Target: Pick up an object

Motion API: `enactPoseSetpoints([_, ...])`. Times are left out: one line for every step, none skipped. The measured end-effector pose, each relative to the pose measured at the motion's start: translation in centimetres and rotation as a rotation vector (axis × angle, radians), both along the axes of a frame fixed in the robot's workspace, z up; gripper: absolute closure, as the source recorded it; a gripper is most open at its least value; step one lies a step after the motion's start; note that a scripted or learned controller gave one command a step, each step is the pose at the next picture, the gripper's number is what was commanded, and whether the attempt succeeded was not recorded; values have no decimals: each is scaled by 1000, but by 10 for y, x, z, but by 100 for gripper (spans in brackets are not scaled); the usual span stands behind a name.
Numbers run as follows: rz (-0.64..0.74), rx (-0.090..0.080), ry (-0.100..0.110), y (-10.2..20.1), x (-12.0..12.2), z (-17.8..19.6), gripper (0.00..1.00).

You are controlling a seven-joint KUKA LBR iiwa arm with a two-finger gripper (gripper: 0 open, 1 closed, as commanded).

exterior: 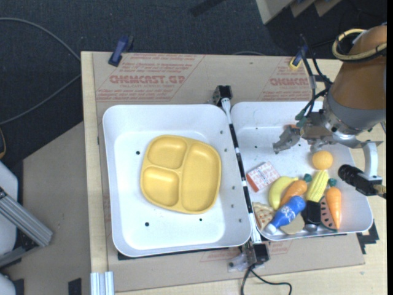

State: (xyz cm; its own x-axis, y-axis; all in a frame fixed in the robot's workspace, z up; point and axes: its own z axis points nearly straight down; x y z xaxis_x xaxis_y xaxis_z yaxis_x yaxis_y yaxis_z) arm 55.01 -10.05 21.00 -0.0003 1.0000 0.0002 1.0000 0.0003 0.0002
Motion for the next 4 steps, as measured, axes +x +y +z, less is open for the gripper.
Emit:
enactPoseSetpoints([-1, 0, 2, -71, 5, -125, 0])
enactPoseSetpoints([1, 0, -1, -59, 77, -125, 0])
enactPoseSetpoints([-2, -1, 2, -91, -48, -126, 0])
enactPoseSetpoints([-2, -1, -2, -90, -47, -116, 100])
